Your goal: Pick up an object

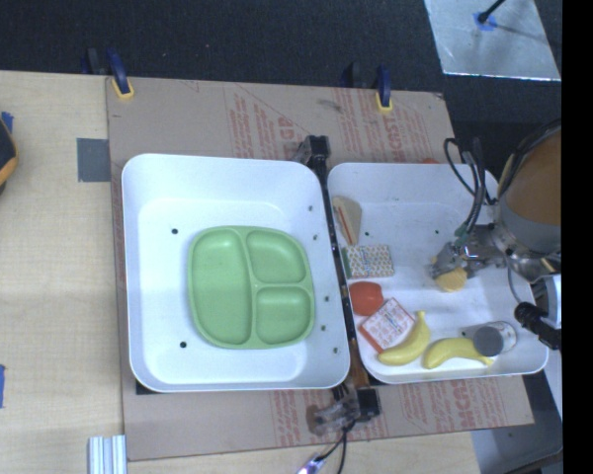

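A cardboard-covered tabletop (277, 117) is seen. In the right bin (405, 181), a small yellow object (454, 279) lies directly beneath the claw (453, 263); claw state cannot be told.

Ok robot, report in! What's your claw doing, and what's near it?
Gripper low in right bin, over a small yellow piece. Grasp unconfirmed. Two bananas and a grey cup just below.

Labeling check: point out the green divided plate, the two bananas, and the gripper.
green divided plate (249, 286): camera view, on the ridge between its compartments.
left banana (405, 343): camera view, mid-body.
right banana (455, 354): camera view, mid-body.
gripper (453, 265): camera view, at its tip, over a small yellow object (454, 280).
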Controlling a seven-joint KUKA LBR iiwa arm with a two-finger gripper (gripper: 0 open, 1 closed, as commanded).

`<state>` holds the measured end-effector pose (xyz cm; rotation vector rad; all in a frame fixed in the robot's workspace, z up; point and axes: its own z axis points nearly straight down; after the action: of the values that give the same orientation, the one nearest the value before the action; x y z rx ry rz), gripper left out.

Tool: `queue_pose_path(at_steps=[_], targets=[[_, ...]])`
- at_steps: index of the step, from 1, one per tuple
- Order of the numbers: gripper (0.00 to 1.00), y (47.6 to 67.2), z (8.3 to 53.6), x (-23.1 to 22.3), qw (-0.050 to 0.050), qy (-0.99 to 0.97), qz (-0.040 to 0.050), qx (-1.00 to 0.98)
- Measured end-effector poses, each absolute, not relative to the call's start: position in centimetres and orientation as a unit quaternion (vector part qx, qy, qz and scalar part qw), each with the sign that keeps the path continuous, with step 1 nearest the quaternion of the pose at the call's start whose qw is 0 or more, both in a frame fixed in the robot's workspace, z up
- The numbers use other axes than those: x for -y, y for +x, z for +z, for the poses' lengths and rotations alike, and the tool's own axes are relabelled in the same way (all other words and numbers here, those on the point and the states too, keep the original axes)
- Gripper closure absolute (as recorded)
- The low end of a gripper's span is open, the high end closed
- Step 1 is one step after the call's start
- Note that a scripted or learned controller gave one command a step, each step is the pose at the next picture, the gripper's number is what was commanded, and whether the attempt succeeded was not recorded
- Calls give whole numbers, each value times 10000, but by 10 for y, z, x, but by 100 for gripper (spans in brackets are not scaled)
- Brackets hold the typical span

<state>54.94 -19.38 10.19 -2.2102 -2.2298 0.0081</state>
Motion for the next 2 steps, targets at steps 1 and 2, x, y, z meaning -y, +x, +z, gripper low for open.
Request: queue_pose_path(at_steps=[1, 2], targets=[[100, 647, 179, 173, 0, -7055, 2, 7087], [100, 657, 219, 101, 8, -7055, 5, 7087]])
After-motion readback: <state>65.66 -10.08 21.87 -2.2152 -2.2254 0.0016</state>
